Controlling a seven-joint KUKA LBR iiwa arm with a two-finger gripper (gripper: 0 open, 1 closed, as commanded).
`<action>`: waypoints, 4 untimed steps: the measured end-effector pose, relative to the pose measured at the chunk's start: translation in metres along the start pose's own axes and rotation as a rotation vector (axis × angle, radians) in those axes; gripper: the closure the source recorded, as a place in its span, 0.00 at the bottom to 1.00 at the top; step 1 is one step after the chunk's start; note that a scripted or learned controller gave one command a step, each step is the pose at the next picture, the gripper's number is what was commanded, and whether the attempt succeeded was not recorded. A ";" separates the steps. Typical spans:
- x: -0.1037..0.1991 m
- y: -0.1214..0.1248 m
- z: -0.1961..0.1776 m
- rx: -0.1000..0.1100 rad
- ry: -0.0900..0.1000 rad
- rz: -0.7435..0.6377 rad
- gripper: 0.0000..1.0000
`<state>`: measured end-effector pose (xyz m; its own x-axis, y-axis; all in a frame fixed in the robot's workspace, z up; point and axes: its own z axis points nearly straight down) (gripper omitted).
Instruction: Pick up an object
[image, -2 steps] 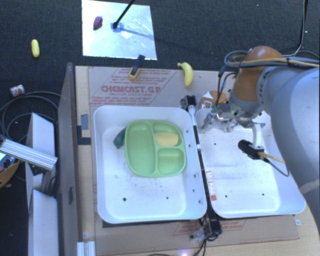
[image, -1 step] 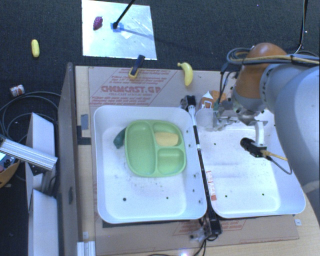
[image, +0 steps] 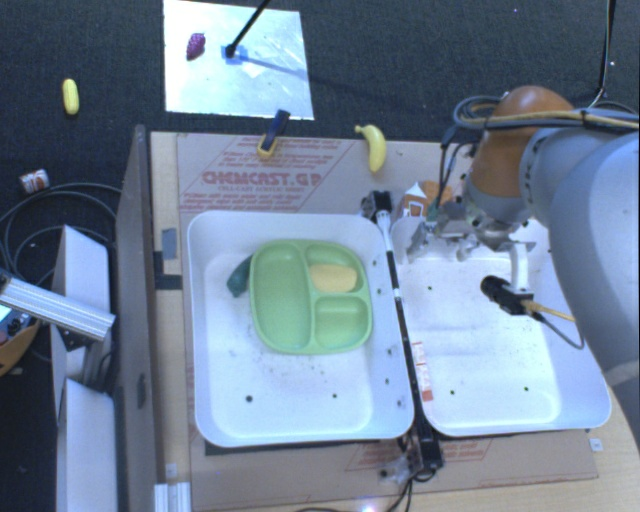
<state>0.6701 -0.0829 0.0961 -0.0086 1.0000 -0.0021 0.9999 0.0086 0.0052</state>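
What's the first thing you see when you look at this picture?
The bright green divided plate in the left white bin jumps out, with a yellow thing in its top right compartment. Next comes the big grey arm reaching over the right bin, and a yellow banana on the cardboard behind the bins.

A pale green divided tray (image: 305, 300) carries a yellow item (image: 335, 277) in a white bin (image: 290, 400); a yellow banana (image: 375, 146) (unspotted) lies on red-lettered brown cardboard (image: 260, 180).
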 end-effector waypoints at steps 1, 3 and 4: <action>0.000 0.000 0.000 0.000 0.000 0.000 0.00; -0.015 -0.001 0.011 0.002 0.000 0.008 0.00; -0.007 -0.001 0.011 0.002 0.000 0.004 0.00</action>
<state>0.6693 -0.0901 0.0851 -0.0043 1.0000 -0.0017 1.0000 0.0043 0.0031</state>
